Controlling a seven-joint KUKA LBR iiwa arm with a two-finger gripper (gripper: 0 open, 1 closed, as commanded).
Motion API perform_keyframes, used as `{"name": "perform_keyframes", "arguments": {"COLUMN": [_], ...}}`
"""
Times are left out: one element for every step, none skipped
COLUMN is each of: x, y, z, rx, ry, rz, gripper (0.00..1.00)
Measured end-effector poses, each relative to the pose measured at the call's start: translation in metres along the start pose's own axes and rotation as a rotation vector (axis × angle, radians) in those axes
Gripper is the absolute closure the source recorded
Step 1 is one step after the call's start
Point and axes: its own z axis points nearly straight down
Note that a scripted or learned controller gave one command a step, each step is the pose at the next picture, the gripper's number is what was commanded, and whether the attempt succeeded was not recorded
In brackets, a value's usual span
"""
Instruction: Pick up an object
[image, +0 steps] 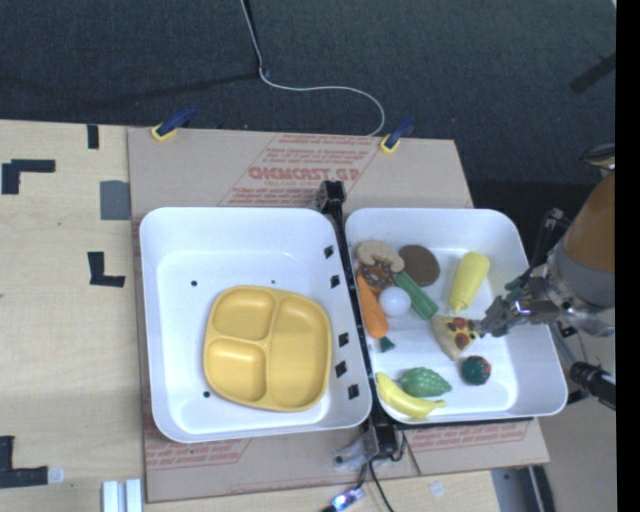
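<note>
Over the right bin's (500, 225) right side I've got the gripper (497, 320) low, beside a pizza-slice toy (455, 333): tan wedge, red dots, long axis slanting from the bin's middle toward its near right corner. Whether the gripper is apart or together, I cannot tell. Cardboard (300, 170) beyond the bins reads "CHEMCAST GP" in red.

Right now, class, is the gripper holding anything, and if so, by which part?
It cannot be told. The gripper is low in the right bin, close beside the pizza slice, but no object is visibly between its fingers.
</note>
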Motion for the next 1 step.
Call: {"name": "perform_keyframes", "arguments": {"x": [0.0004], "y": [0.0007], "z": [-0.0272], "rx": [0.002], "ry": [0.001], "rz": [0.000], "gripper": [1.00]}}
